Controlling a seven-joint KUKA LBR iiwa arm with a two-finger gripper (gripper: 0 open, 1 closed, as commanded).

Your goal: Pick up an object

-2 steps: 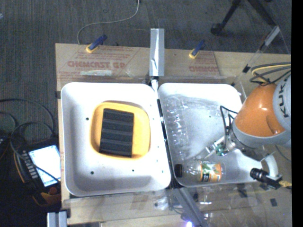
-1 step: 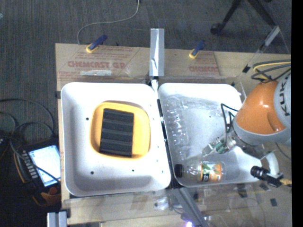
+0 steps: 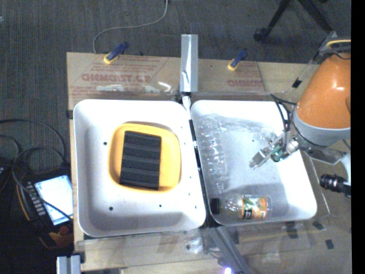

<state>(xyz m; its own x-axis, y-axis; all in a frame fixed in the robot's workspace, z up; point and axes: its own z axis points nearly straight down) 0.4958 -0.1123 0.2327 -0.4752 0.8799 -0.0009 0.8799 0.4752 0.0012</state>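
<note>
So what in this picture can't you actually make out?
- Pincer: too small and blurred in the camera view to tell its fingers' state.
- Clear plastic bottles in the right bin: see-through with glare, so their count and outlines are unclear.
- Label on the lying bottle: too small to read.
- Arm: cut off by the right edge.

Bench (image 3: 137, 76): brown board top, faint red lettering along the far strip, seen at a slant from above.
Left bin (image 3: 91, 170): shallow, white, resting on the bench's left half.
Right bin (image 3: 296, 204): shallow, white, just beside the left bin, rims touching along the middle.
Clamps: one with a blue and yellow handle (image 3: 115, 52) at the far left edge, another (image 3: 237, 59) at the far edge further right.
Metal strip (image 3: 189, 64): upright at the far edge, between the bins.
</note>
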